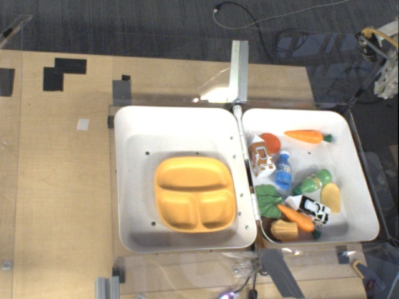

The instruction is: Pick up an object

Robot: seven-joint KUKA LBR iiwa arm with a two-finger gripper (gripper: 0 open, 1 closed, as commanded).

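Camera view, near to far. A wooden bench (56,198) carries two shallow white bins side by side: the left bin (128,167) and the right bin (363,192), meeting along a central seam.

Nearest, in the lower left corner of the right bin, lies a tan block (285,230). An orange carrot (297,217) lies slanted, touching its upper edge. Just right of the carrot sits a black-and-white toy (315,210), and left of it a green leafy piece (267,199) against the seam. A pale yellow fruit (331,197) lies at the right of this cluster, with a green fruit (314,182) just above it. Farther back, a blue bottle (283,172) stands beside a red-and-white carton (262,157). An orange-red ball (270,141) touches the carton's upper side. A second carrot (307,136) lies alone across the far part of the bin, its green top toward the right.

The left bin holds a yellow divided tray (195,192) near its centre, apart from the walls.

Beyond the bins, a metal post (239,67) rises at the seam. Black patches (62,72) mark the bench at upper left. A thin cable (280,14) runs over the dark floor at the top of the frame.

Whether the hand is released or clenched cannot be told.
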